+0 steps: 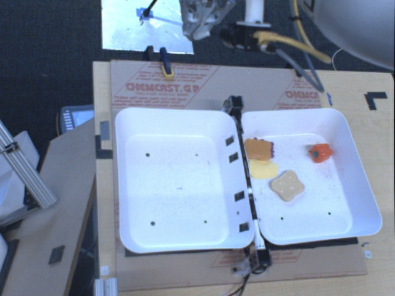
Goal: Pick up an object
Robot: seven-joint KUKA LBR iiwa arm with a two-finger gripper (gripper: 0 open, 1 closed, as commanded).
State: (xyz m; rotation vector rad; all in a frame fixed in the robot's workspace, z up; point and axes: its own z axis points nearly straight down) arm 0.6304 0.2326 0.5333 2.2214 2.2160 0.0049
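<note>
- Surface of pale wood is carrying a brown sheet printed with red lettering, and two shallow white bins are sitting on it side by side
- Left bin is lying toward the left of the view, its right wall meeting the other bin along a row of dark clips
- Right bin is holding four small objects, all gathered in its upper half
- Orange-topped piece is lying near the right bin's left wall, with a purple edge peeking out on its right side
- Yellow flat piece is sitting just below it, touching or nearly touching
- Tan toast-shaped piece is lying just right of and below the yellow one, its corner close against it
- Red-orange object is resting well apart from the others, toward the right bin's right wall
- Gripper is hanging high at the top of the view, beyond the far edge of the bins, well away from every object; whether it is open or closed I cannot tell, and nothing is visible in its grasp
</note>
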